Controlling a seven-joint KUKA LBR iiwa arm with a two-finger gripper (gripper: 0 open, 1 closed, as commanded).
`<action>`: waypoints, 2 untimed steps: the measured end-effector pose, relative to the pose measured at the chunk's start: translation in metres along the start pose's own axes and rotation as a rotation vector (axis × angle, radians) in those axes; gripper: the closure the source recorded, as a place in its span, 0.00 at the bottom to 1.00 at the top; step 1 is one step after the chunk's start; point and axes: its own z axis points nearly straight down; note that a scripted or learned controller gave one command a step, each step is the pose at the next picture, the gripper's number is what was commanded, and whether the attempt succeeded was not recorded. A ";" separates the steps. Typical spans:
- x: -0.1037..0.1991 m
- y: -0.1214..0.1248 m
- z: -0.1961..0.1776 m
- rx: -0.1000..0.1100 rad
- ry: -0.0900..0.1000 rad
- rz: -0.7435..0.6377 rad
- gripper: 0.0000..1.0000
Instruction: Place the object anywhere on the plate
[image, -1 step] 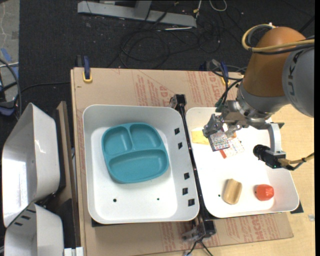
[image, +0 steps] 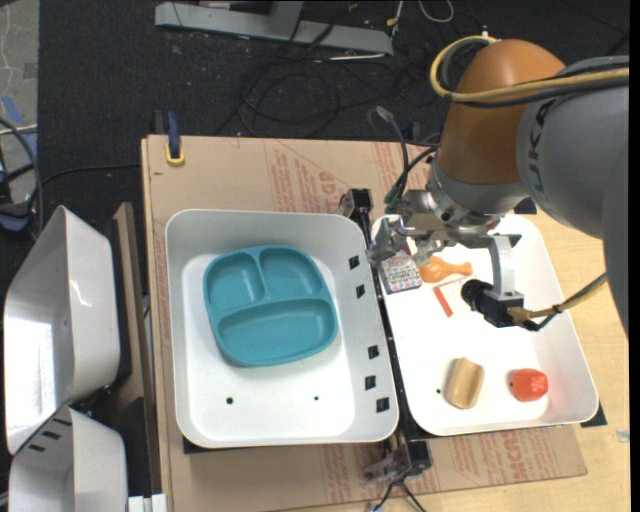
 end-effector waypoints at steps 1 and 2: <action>0.060 0.015 0.002 0.000 0.000 0.000 1.00; 0.114 0.024 0.003 0.000 0.000 0.001 1.00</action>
